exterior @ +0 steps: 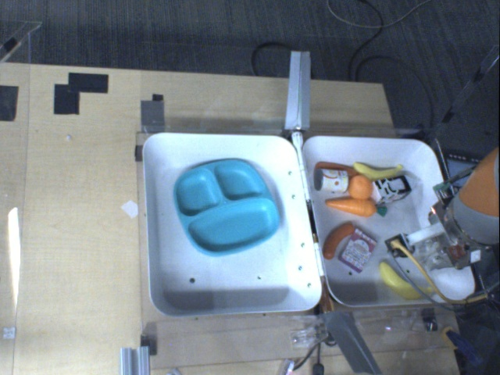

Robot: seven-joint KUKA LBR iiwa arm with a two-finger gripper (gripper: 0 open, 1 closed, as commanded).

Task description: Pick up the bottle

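Dark carpet runs across the back of the room, with loose cables (367, 6) curling over it, and in front sits the pale wooden bench (78, 209) carrying two shallow white bins side by side. Now to the action: the arm (478, 201) comes in low at the right edge, orange band showing, and its gripper (437, 250) hangs over the near right corner of the right bin (422, 148). Whether it is open or closed I cannot tell; the working end is a tangle of metal and wire from up here, and nothing shows between it.

Just beside the gripper lies a yellow banana (400, 281), and a little further in a small red packet (356, 251) touching a brown sausage (337, 239). Beyond those, an orange carrot (351, 205) and a small orange (360, 187).

And there is the target: the bottle (332, 178), lying on its side at the far left corner of that bin, white label, dark cap end toward the divider. A second banana (378, 169) lies just beyond the small orange, near a black-and-white card (394, 186).

So this looks like the approach stage, nothing picked yet. The next move calls for a crossing of the whole bin, up and left over the clutter, then a descent across the bottle's narrow width, with the small orange crowding its right side.

Over in the left bin (156, 233), a blue divided plate (226, 205) sits alone. Black tape marks (78, 91) dot the bench top left.
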